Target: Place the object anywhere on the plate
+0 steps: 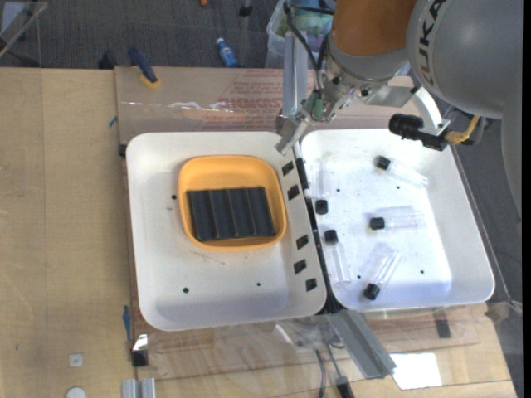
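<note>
The arm [390, 15] hangs over the far edge of the bench [58, 222], with its gripper [290, 135] low above the ridge where the two bins meet; whether the jaws are apart or together cannot be told, since they appear as a narrow grey blade seen edge-on. The yellow plate [189, 181] sits in the left bin [158, 288] and carries a black ribbed block [231, 214]. Several clear tubes with black caps, among them one near the front [377, 274], lie scattered in the right bin [465, 255]. Which item the task intends is a judgement; the tubes are the likely candidates. Risks: a clear, round tube may roll or slip from the jaws, and a descent at the present position would strike the bin rims. The block leaves little free plate surface, so a released tube could roll off. The wrist hides the bin's far corner.
</note>
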`<control>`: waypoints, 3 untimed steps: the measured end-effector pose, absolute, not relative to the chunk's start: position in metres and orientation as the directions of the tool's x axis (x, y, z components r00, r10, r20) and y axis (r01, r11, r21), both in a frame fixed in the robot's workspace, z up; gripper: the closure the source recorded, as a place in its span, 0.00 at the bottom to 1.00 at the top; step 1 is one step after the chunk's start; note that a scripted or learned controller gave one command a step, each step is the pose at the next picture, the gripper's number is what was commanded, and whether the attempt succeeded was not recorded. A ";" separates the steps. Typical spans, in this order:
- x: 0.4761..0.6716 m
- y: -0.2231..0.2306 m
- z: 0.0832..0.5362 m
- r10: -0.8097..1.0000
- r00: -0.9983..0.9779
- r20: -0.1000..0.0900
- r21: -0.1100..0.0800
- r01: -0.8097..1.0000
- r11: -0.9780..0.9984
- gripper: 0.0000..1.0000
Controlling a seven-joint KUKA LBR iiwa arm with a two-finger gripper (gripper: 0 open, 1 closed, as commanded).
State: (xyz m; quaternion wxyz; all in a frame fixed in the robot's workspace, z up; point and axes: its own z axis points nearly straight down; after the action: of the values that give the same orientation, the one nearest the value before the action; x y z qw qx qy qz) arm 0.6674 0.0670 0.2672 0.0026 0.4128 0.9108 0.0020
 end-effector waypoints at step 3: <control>0.663 0.129 0.268 0.585 -0.811 -0.004 0.005 0.585 0.811 0.00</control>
State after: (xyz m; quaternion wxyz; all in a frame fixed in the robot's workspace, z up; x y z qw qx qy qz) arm 0.6631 0.1285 0.2680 0.0026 0.3074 0.9516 0.0020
